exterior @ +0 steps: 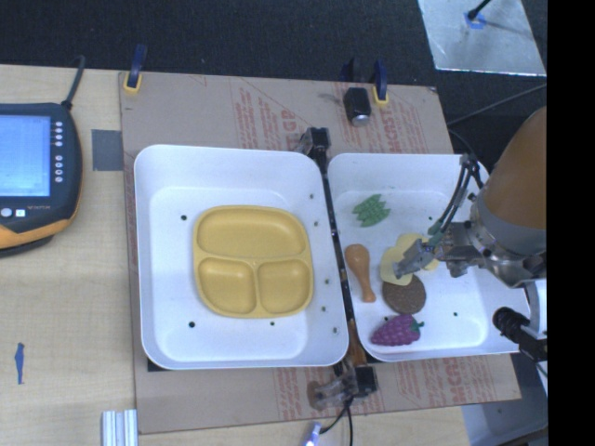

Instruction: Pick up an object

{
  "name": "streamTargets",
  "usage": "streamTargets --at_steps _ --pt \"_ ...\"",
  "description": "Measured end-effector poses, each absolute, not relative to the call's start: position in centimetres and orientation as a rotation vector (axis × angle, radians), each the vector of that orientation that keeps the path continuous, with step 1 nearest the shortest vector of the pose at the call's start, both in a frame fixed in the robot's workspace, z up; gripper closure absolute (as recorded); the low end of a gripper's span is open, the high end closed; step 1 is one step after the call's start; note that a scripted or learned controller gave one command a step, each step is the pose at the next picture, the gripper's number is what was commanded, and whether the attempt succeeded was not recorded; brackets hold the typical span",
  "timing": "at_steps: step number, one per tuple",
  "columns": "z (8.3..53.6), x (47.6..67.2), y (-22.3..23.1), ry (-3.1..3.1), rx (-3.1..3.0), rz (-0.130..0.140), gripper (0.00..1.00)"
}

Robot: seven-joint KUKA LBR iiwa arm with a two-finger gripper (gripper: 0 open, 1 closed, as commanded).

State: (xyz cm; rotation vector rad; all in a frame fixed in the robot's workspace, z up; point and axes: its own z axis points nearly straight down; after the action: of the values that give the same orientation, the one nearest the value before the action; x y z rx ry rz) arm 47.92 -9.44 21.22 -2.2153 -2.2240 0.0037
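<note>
I read the gripper point(406, 269) directly over the yellow piece point(402, 252), brown disc point(404, 296) at its 6 o'clock; finger state probably unreadable.

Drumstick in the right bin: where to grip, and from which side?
Grip the drumstick across its thin shaft, just below the fat upper end, coming straight down from above. It lies flat, long axis running up and down the view, so the fingers should likely close left-right. The bin divider sits close on its left, leaving little finger room.

Dark carpet point(279, 17) is stretching behind the wooden table point(56, 342), where brown cardboard point(232, 110) is lying clamped under bright light.
</note>
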Motion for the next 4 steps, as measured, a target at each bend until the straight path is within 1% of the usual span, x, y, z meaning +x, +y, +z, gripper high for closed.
streamTargets --at_steps 1,2,3,4 --pt "9.5 48.7 -9.9 -2.231 -2.220 -0.005 0.00" --pt "10.5 48.7 -10.0 -2.234 -2.216 -0.001 1.00" --pt "10.5 48.7 -10.0 -2.235 -2.216 -0.001 0.00" --pt "11.4 48.7 -10.1 -2.239 -2.212 0.001 1.00"
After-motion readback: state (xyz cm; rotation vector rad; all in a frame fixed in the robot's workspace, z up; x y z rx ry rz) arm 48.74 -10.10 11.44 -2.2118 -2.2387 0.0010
